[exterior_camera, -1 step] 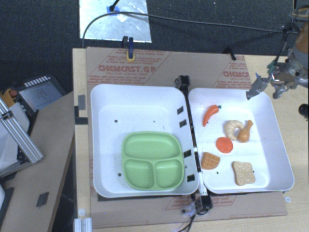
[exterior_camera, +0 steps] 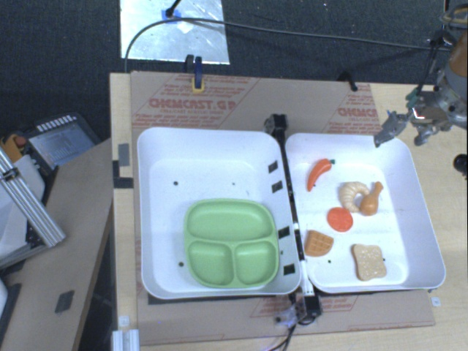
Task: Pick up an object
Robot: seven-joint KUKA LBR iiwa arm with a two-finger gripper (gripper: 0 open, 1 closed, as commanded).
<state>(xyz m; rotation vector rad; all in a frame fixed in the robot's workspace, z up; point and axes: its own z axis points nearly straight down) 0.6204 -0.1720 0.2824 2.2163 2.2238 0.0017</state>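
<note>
Closest to my camera sits the green divided plate (exterior_camera: 232, 242), low in the left bin (exterior_camera: 157, 152), with nothing in its three sections. The right bin (exterior_camera: 420, 196) holds the things I could go for: a slice of toast (exterior_camera: 368, 261) near the front, a small orange waffle-like piece (exterior_camera: 319, 243) beside the divider, a red round slice (exterior_camera: 339, 219) just above it, a drumstick (exterior_camera: 371, 198) resting against a pale curled pastry (exterior_camera: 354, 194), and a chilli pepper (exterior_camera: 319, 173) towards the back left.

My gripper (exterior_camera: 404, 127) hangs at the back right corner of that bin, above the rim, well apart from every item. Its fingers look spread, with nothing between them, so I read it as released.

By my judgement the pick is not yet begun in any useful sense: no object is lifted, touched or lined up under the fingers. Everything is left to do: choose a target, move in over the bin, descend, close and raise. The drumstick and pastry lie nearest the arm, but they touch each other, which could spoil a clean grasp; the toast lies more on its own.
</note>
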